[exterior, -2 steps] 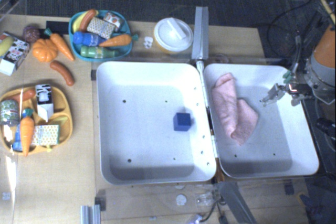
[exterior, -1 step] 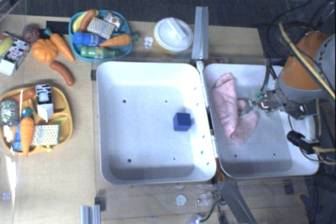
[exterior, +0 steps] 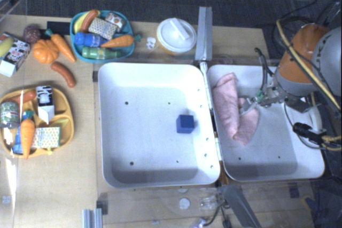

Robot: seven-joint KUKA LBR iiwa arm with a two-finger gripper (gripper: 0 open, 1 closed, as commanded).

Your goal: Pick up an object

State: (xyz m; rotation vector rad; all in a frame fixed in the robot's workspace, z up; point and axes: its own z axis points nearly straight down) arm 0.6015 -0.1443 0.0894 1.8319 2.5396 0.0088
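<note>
Two bins: left bin point(exterior: 123, 131) holds blue cube point(exterior: 185, 123) near its right wall. Right bin point(exterior: 299, 163) holds pink cloth point(exterior: 231, 107); gripper point(exterior: 252, 105) at the cloth's right edge, finger state unreadable.

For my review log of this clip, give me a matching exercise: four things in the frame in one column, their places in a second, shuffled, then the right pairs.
Things:
1. small blue cube
2. crumpled pink cloth
3. round white lid
4. orange toy pumpkin

Places:
A. on the bench just beyond the left bin
B. inside the right white bin
C. inside the left white bin
D. on the bench at far left, beside a toy carrot

Pairs: 1-C, 2-B, 3-A, 4-D
</note>
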